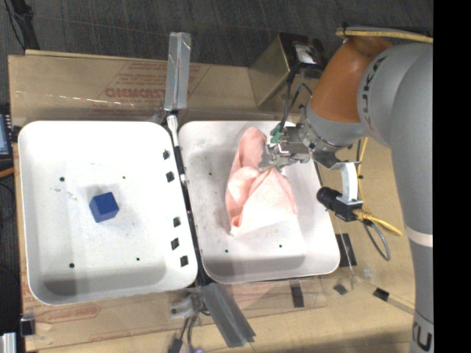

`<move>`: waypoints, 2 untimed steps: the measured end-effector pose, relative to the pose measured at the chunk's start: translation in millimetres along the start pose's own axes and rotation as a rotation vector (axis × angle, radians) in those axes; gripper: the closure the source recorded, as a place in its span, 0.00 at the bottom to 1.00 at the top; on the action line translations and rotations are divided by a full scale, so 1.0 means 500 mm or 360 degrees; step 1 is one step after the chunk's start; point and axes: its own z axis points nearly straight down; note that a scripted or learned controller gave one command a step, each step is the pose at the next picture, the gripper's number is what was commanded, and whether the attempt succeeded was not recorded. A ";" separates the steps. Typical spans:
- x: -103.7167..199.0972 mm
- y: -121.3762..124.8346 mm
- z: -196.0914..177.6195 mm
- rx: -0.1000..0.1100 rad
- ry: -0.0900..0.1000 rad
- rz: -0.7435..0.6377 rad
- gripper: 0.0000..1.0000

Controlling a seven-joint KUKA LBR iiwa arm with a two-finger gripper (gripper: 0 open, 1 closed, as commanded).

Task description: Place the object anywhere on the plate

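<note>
Left bin (44,197), blue cube (104,206), right bin (213,256), pink cloth (257,190)

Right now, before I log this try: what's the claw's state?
Claw: down on the pink cloth in the right bin; open or shut cannot be told.

The bench (66,76), covered in brown cardboard, carries two white bins (44,197) touching side by side.

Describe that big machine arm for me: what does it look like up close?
The arm is thick, rounded and grey, with an orange band above the wrist. It narrows to a small metal pincer with a green spot on it. Thin dark cables run along its wrist.
</note>
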 end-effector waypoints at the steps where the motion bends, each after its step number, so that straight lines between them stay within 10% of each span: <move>1: 0.002 0.001 -0.046 -0.0001 -0.0001 -0.0013 1.00; 2: 0.091 -0.036 -0.039 0.0004 0.0000 -0.0658 1.00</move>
